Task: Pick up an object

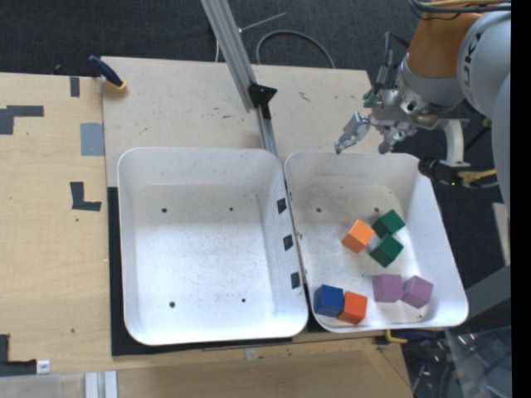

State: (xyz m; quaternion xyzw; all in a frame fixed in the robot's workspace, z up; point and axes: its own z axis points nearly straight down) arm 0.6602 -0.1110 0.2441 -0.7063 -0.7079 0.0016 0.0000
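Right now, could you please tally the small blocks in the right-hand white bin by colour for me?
Orange blocks: 2
Green blocks: 2
Purple blocks: 2
Blue blocks: 1
Total: 7, all in the right-hand white bin.

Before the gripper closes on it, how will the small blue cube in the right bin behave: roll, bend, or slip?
The small blue cube looks rigid, so it probably won't bend. Its flat faces suggest it slides rather than rolls. It touches an orange cube beside the right white bin's wall, so pushing likely shifts both.
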